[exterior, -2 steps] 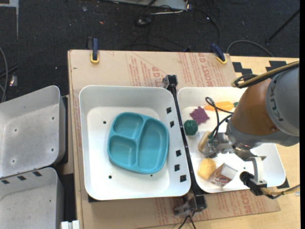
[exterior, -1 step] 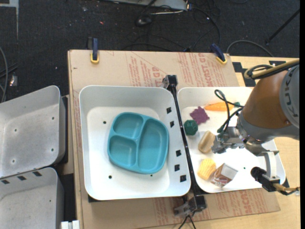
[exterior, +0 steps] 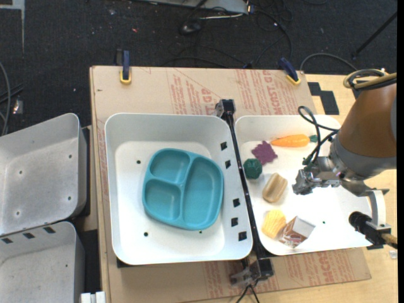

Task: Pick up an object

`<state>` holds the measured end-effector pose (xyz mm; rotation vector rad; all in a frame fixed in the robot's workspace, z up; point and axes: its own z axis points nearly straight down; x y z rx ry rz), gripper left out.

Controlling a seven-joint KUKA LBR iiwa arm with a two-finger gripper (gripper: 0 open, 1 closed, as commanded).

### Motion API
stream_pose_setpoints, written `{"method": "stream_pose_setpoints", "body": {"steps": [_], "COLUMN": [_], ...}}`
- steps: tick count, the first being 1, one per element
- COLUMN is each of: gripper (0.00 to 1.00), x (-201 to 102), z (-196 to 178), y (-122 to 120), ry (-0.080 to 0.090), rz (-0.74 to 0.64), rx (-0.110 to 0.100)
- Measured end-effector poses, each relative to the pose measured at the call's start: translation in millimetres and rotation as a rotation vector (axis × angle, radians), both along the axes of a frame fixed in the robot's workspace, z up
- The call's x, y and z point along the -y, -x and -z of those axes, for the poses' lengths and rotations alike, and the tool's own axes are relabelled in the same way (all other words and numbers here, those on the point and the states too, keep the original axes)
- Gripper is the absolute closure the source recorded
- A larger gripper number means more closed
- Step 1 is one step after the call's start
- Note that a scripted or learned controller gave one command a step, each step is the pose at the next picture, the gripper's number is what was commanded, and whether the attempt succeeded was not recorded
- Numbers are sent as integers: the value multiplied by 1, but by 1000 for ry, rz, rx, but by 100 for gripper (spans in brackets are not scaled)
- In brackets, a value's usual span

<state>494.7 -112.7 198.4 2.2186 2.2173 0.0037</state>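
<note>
In the right bin (exterior: 328,235) lie an orange carrot (exterior: 290,141), a purple piece (exterior: 264,151), a dark green ball (exterior: 253,168), a tan bread roll (exterior: 274,188), a yellow corn piece (exterior: 274,223) and a small brown-and-white box (exterior: 297,231). My gripper (exterior: 304,183) hangs low over this bin, just right of the bread roll and below the carrot. The arm's orange band (exterior: 374,115) and grey wrist rise behind it at the right edge.
The left bin (exterior: 123,232) holds a teal divided plate (exterior: 184,188). A black divider (exterior: 238,169) runs between the bins. White trays (exterior: 38,169) sit off the bench to the left. Cables trail at the top.
</note>
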Motion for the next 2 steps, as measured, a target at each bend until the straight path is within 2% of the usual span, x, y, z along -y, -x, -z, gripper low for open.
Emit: {"method": "stream_pose_setpoints", "body": {"steps": [1,2], "gripper": [100,100], "x": [0,-56], "z": [-19,-26], "y": [-1,-15], "ry": [-1,-3], "rz": [-3,-9], "rx": [-2,-4]}}
